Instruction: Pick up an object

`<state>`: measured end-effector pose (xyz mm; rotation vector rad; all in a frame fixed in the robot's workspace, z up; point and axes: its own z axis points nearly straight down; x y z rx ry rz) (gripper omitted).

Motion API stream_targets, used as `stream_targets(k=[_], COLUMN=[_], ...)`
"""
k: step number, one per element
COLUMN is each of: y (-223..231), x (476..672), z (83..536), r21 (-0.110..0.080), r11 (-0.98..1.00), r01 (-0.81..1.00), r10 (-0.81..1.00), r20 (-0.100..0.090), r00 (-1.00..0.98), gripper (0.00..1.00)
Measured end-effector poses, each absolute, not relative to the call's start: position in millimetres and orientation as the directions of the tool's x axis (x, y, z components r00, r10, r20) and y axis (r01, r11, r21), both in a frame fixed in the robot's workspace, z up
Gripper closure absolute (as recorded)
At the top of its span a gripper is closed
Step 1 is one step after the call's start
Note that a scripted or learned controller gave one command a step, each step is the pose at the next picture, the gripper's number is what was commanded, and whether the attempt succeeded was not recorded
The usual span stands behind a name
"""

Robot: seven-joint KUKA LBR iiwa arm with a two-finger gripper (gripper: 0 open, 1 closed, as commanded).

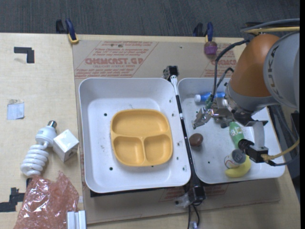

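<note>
Gripper (202,118) sits low over the right bin (209,175), tips toward the bin's left wall; can't tell whether it's open or closed, and nothing is visibly held. Nearest candidate: small brown roundish object (196,139), just below-left of the tips, apart from them, no clear long axis. Green bottle (236,131) lies right of the tips, partly under the wrist, long axis roughly top-to-bottom. Banana (238,170) is farther off, near the bin's bottom edge.

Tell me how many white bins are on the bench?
2. The left shallow white bin holds a yellow divided plastic plate. The right shallow white bin sits beside it, under the grey arm's gripper.
</note>
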<state>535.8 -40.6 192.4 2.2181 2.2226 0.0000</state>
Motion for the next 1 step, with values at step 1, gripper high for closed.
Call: stream_targets(k=[1], y=[-93.3], x=[559.8], z=[126.2], r21=[-0.002], r11=[0.000], r01=[1.000], r10=[1.000], r20=[-0.001], r00=[0.000], gripper=[0.00])
